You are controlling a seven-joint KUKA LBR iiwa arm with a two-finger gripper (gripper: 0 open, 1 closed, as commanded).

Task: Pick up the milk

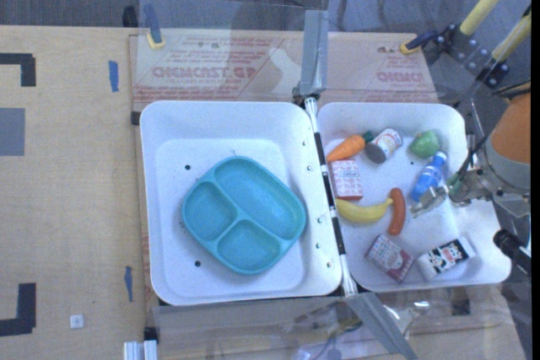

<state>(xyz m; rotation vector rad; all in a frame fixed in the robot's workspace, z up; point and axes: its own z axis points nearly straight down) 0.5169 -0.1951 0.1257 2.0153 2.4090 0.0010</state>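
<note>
The milk (445, 257) is a small white carton with black patches, lying on its side at the near right corner of the right bin (483, 276). My gripper (432, 200) reaches in from the right and hovers just below the blue bottle (429, 174). It stands a little farther back than the milk and apart from it. Nothing shows in its grasp.
The right bin also holds a carrot (346, 148), a small can (385, 144), a green item (424, 142), a red-and-white box (346, 179), a banana (364, 212), a sausage (396, 212) and a reddish carton (389, 256). A teal divided plate (245, 213) lies in the left bin (160, 139).
</note>
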